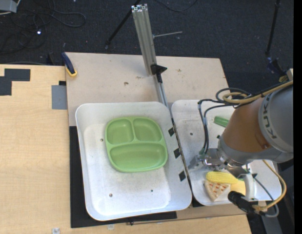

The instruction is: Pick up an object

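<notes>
Right bin [187,130] holds corn cob [224,178], long axis left-right, by claw [214,164].

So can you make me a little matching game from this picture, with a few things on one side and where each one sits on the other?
Things:
1. green tray
2. yellow corn
3. metal post
4. arm's orange band

Places:
A. rising from the board behind the bins
B. over the right bin
C. lying in the left bin
D. at the near end of the right bin, beside a pale wedge-shaped piece

Pairs: 1-C, 2-D, 3-A, 4-B
</notes>
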Robot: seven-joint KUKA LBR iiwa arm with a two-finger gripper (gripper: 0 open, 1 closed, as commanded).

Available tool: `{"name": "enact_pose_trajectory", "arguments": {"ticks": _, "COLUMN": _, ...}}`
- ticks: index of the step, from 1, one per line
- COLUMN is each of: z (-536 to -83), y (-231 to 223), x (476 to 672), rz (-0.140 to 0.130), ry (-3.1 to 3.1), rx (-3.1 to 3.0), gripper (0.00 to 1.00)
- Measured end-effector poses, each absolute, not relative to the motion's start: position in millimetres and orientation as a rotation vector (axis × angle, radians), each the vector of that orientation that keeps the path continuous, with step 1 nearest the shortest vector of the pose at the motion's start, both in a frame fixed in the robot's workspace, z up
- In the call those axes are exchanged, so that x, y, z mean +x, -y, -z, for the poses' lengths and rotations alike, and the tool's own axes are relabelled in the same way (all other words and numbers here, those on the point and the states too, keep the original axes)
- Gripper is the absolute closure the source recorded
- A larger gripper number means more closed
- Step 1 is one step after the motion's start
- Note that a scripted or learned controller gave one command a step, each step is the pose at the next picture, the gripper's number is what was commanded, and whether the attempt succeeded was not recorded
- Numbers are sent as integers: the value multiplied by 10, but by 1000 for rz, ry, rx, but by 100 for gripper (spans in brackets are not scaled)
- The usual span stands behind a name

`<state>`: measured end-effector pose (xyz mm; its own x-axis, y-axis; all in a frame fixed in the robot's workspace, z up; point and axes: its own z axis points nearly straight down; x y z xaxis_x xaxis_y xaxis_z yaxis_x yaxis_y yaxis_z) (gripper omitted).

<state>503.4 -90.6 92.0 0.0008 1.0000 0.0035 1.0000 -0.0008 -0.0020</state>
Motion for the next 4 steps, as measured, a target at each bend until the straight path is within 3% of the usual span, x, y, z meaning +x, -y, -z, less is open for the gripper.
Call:
{"name": "enact_pose_trajectory", "arguments": {"ticks": 1, "z": -1039, "y": 911, "x": 5060, "rz": 11, "ry": 2218, "rx": -2228, "gripper": 100}}
{"name": "enact_pose_trajectory", "arguments": {"ticks": 3, "z": -2008, "y": 889, "x": 4901, "rz": 2, "ry": 2223, "rx": -2222, "gripper": 100}}
{"name": "enact_pose_trajectory", "arguments": {"ticks": 4, "z": -2245, "y": 899, "x": 4907, "rz": 0, "ry": 2222, "rx": -2221, "gripper": 100}}
